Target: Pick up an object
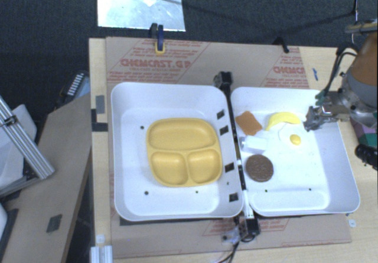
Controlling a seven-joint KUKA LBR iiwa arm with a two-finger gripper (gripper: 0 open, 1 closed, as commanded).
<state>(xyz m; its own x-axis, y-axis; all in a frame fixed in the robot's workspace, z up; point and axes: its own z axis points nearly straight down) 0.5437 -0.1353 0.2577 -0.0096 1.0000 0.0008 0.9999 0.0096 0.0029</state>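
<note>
The worktop [195,55] carries two white bins. The left bin [127,155] holds a yellow divided tray [180,152]. The right bin [336,179] gathers the pickable pieces: brown disc [259,168], tan block [248,123], banana [283,119] and egg [295,139]. The jaws [313,119] hover just right of the banana; I cannot tell their opening, and nothing is visibly gripped.
</note>
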